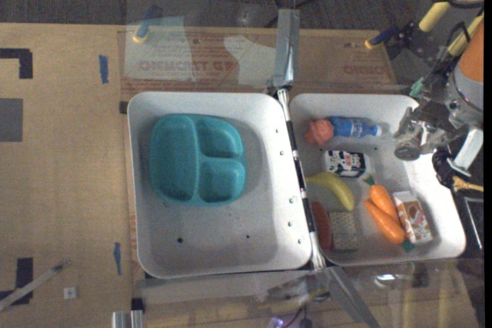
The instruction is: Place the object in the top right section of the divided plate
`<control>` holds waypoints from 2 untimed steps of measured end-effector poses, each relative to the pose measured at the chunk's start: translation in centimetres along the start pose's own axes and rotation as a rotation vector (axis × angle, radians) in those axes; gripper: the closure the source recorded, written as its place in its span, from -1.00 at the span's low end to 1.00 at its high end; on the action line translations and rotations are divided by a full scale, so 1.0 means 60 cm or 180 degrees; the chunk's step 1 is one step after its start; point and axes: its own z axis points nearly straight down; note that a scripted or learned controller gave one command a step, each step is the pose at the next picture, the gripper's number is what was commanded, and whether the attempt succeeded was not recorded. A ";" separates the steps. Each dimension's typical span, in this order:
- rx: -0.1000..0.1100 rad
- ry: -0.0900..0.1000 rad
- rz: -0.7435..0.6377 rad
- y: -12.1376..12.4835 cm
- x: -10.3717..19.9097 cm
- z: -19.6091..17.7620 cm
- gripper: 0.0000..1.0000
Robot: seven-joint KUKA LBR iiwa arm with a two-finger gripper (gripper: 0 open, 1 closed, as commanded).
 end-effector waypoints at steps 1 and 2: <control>0.0012 0.0005 -0.0032 -0.042 0.110 0.009 1.00; 0.0009 0.0005 -0.1071 -0.081 0.246 0.086 1.00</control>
